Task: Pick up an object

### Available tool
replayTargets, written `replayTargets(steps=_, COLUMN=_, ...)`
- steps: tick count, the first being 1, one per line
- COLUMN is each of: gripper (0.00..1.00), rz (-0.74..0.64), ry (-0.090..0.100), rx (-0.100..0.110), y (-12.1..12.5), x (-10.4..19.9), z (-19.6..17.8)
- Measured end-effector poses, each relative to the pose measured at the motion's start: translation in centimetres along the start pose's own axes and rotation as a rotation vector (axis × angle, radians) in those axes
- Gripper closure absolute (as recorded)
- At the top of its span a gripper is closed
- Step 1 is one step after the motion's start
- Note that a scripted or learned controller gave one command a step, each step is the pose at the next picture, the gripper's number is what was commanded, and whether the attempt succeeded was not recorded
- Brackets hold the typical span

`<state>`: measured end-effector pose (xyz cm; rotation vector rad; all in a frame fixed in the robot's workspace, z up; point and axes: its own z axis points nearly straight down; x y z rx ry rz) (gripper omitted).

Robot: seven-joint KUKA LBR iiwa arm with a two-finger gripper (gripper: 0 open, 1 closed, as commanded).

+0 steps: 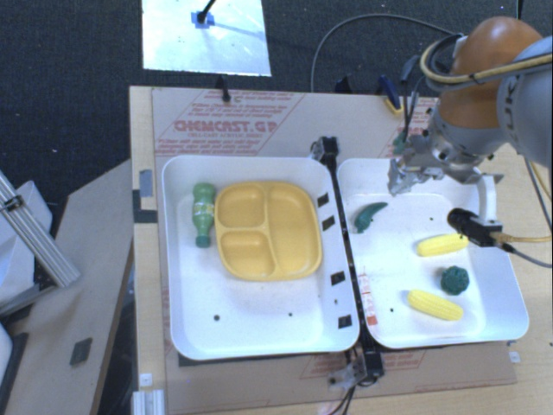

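My gripper point(403, 180) hangs over the back left part of the right bin point(510, 318), pointing down from the grey wrist. A dark green curved vegetable point(370, 215) lies just below and left of it, apart from it. Further right lies a yellow corn cob point(441, 245), partly next to a black fitting on the arm. A dark green broccoli piece point(454, 279) and a second corn cob point(435, 304) rest toward the bin's front. I see nothing hanging from the gripper.
The left bin point(186, 318) holds a yellow divided plate point(266, 230) and a green bottle point(203, 214) lying along its left side. A black-clipped divider point(339, 240) joins the bins. Cables point(527, 236) trail off to the right of the arm.
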<state>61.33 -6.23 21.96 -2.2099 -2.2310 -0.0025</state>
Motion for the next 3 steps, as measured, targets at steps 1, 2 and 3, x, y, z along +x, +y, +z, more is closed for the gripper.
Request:
replayTargets(steps=1, gripper=1.0, rz=0.0, ry=0.001, rx=-0.001, y=-0.9, x=5.0, z=-1.0)
replayTargets(steps=2, gripper=1.0, rz=-0.002, ry=0.0, rx=-0.002, y=-1.2, x=10.4, z=-2.0)
replayTargets(steps=3, gripper=1.0, rz=-0.001, ry=0.0, rx=0.001, y=-1.8, x=15.5, z=-0.5)
